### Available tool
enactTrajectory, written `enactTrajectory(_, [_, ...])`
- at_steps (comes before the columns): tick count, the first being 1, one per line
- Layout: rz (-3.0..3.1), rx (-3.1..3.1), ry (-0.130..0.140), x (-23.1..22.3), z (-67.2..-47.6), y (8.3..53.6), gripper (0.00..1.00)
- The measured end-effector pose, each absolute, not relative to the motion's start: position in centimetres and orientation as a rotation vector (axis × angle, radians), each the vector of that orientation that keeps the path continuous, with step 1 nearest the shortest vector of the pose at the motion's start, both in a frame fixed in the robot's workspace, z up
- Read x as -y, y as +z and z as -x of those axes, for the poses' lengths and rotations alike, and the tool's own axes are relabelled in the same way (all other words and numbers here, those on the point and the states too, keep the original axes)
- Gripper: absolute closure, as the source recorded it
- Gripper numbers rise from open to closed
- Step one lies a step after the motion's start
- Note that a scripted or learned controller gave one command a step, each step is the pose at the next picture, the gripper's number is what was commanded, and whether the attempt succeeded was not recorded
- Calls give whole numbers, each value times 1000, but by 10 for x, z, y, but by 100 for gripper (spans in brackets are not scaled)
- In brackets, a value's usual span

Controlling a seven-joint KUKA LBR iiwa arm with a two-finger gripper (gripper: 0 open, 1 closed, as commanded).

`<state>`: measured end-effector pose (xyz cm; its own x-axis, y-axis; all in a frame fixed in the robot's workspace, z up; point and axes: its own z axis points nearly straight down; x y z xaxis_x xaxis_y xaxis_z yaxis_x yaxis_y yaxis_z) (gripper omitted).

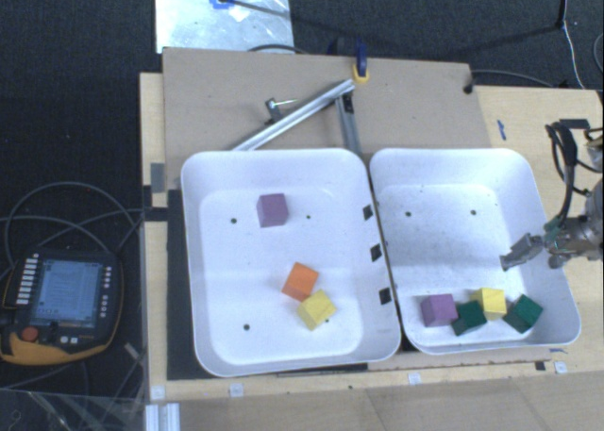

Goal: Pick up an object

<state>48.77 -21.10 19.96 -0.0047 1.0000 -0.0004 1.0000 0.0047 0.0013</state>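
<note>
Targets: yellow cube (493,302), two dark green cubes (468,317) (524,312) and purple cube (438,309) packed along right bin (444,174) front wall | gripper (522,252) just above them, seemingly empty, finger state too blurred to tell | risk: crowded cubes and nearby wall may block or deflect fingers, causing a miss.

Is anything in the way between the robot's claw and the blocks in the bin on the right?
Nothing visible. The gripper sits over the right side of the right bin, and only bare white floor lies between it and the yellow block and dark green block below it.
</note>
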Motion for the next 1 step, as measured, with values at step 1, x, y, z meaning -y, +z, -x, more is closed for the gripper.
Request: enactTrajectory(1, [-2216,-2224,2,211,-488,200,0])
